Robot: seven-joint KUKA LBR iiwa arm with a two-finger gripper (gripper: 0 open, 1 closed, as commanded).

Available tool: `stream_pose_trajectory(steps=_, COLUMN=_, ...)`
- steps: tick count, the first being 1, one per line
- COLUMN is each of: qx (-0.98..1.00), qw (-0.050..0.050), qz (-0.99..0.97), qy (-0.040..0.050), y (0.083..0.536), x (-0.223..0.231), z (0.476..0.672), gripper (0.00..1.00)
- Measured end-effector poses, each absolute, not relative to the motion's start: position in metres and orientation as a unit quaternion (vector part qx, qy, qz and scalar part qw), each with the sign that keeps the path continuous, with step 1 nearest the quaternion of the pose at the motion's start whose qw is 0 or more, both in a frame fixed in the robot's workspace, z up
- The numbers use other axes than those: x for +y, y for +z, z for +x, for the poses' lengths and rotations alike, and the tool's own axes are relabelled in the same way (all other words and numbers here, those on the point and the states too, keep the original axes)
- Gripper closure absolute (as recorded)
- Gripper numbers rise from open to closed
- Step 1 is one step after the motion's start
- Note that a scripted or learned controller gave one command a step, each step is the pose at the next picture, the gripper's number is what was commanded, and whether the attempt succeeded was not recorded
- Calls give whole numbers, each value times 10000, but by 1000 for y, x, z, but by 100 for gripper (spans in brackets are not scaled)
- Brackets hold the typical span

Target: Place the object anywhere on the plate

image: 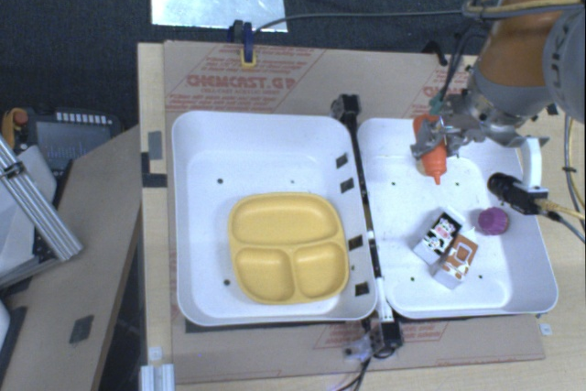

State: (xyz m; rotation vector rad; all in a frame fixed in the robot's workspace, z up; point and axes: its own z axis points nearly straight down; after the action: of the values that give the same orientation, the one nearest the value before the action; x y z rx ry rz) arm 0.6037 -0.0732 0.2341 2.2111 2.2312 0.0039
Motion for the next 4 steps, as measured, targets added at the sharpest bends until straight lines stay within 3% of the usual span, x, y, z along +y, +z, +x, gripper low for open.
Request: stream_pose_trajectory(steps=4, qx=7100, qw=1, qz=7042, qy=17, y=224, x=146, z=636, gripper=100)
